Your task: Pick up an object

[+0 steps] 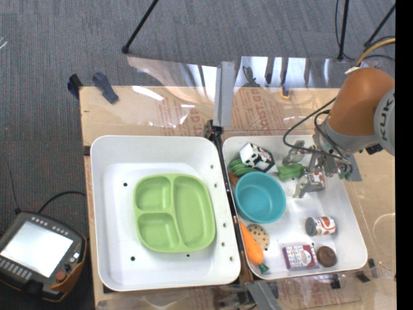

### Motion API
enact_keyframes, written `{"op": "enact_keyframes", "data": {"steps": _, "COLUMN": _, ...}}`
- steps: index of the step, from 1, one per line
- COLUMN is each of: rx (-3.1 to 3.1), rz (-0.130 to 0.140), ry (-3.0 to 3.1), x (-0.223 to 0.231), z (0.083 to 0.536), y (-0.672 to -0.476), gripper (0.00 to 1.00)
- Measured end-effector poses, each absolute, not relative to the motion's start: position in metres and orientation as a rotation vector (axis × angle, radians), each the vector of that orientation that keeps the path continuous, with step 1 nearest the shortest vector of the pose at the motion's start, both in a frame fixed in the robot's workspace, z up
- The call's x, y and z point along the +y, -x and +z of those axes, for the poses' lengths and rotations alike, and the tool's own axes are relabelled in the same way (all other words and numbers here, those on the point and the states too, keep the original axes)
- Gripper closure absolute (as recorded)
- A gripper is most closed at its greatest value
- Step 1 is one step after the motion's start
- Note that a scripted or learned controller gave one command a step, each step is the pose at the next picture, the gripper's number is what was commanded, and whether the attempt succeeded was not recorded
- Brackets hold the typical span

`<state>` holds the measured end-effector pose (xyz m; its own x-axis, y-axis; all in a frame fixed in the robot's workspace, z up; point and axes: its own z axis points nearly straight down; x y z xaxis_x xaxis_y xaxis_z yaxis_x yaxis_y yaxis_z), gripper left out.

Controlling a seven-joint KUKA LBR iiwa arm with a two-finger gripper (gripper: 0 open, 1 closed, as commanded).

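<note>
While the arm reaches in from the right, we see the hand low over the upper part of the right bin. Finger state: we cannot tell, the metal parts blur together. A green item lies just beside the hand on its left; contact or grasp not confirmed.

Count, right bin: 1 blue bowl, 1 black-and-white block, 1 green leafy piece near the bowl's upper-left rim, 1 carrot, 1 round cookie partly under the carrot, 1 small can on its side, 1 small printed box, 1 brown disc.

Count, left bin: 1 green divided plate, 3 compartments.

Obstructions: the bowl sits near the hand, to its lower left. Both bins rest side by side on the surface. Off-surface, lower left: 1 pendant w/ screen.
</note>
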<state>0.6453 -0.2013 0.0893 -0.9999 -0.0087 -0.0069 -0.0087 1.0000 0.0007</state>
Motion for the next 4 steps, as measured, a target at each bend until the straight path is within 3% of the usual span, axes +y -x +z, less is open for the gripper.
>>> {"op": "enact_keyframes", "data": {"steps": 4, "rx": 3.090, "rz": 0.002, "ry": -0.542, "x": -0.213, "z": 0.089, "y": -0.639, "gripper": 0.00}}
